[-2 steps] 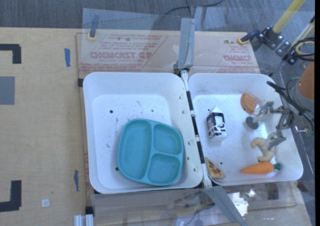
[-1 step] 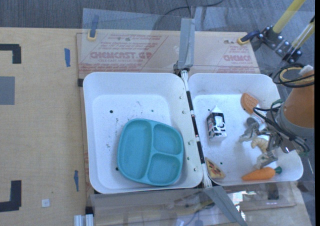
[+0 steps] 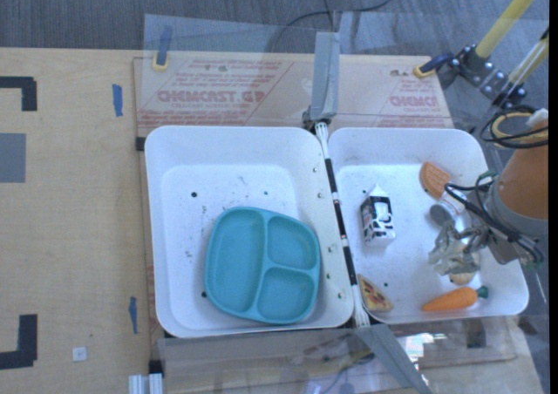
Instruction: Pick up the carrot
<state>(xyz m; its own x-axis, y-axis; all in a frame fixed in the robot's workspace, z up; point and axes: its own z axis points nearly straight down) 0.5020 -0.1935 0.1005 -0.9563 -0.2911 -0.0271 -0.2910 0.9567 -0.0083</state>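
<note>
Carrot [image 3: 451, 300] lies at near-right corner of right bin [image 3: 410, 141], likely light, stiff, smooth toy tapering to one end, best pinched across thick middle; claw [image 3: 455, 254] hovers just above, opening cannot be told.

clear panel [image 3: 214, 87]: red "CHEMCAST GP", seemingly mirrored | milk carton [image 3: 377, 217]: print too small to read

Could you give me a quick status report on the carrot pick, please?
Gripper low in right bin, just above the carrot. Carrot lying free at bin's near edge, not held. Nothing on top of it.
</note>
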